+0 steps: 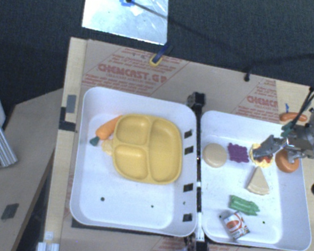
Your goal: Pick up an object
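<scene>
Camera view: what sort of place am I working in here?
Likely a robot lab test bench: two white bins on a protective board, toy food like the carrot and yellow tray, and the arm's gripper.

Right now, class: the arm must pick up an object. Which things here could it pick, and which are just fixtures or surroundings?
Could be picked:
round beige piece
purple grapes
cheese wedge
green pods
small can
carrot

Surroundings:
yellow tray
two white bins
metal sheet
</scene>
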{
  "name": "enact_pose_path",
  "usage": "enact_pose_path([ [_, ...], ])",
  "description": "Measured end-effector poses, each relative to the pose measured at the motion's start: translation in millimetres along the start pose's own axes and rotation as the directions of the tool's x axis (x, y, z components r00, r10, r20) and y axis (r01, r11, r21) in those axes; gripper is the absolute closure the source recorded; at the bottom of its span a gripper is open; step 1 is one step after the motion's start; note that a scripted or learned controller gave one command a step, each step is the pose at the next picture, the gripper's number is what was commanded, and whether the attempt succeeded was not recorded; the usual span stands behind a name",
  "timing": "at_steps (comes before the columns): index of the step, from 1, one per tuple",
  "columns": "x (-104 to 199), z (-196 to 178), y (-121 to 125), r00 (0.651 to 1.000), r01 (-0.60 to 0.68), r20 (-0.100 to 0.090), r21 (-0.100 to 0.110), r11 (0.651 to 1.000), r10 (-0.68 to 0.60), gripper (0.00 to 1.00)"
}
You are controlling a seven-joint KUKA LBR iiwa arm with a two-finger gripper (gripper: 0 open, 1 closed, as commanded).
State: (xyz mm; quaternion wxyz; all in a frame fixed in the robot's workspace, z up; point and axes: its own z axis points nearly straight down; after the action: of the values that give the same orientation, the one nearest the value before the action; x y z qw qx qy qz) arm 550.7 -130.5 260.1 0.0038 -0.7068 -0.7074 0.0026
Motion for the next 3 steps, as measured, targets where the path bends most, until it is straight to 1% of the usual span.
enact_pose_path([
  [1, 0.2, -5.6, 2.0, 1.0, 0.002, 0.002, -0.01, 1.0, -0.002, 0.0],
  [2, 8.7, 43.3, -3.0, 1.0, 0.001, 0.001, -0.007, 1.0, -0.001, 0.0],
  [3, 1.9, 103.5, -1.5, 1.0, 0.0, 0.001, -0.005, 1.0, 0.0, 0.0],
])
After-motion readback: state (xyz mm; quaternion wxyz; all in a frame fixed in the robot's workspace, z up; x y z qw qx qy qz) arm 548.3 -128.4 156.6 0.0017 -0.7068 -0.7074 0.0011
